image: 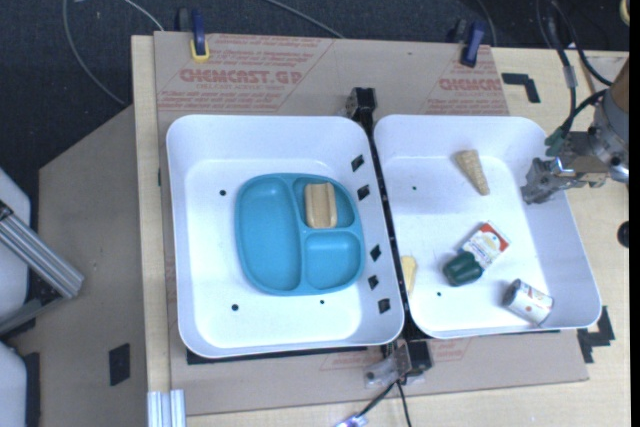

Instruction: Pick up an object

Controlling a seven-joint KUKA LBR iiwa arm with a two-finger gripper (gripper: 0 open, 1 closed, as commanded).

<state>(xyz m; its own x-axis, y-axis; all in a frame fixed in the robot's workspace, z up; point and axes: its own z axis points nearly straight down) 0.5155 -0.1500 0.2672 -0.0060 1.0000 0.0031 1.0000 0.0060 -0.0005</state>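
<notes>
- Camera view: two white bins side by side on the bench, left bin [190, 215] and right bin [570, 245], divided by a black clip strip down the middle.
- Gripper [545, 180] sits at the right bin's right rim, upper half, at the end of the arm reaching in from the right. Nothing visible between its tips. Too small and dark to tell its opening.
- Task just says pick an object, so candidates are the loose items in the right bin: tan cone-shaped piece [473, 170] near the top, nearest to the gripper but apart from it.
- Red-and-white packet [487, 243] mid-bin, touching a dark green round item [461, 268] at its lower left; that pair is crowded, likely harder to grab cleanly.
- Small white can-like item [527, 301] lying on its side near the lower right corner, clear of the others.
- Yellowish piece [407, 272] tucked against the right bin's left wall, awkward for a grasp since the wall blocks one side.
- Left bin holds a blue divided tray [265, 235] with a tan block [320, 205] in its upper right compartment, well apart from the gripper.
- Judgement: no grasp made yet; the arm looks staged at the bin edge, cone piece the easiest reach.
</notes>
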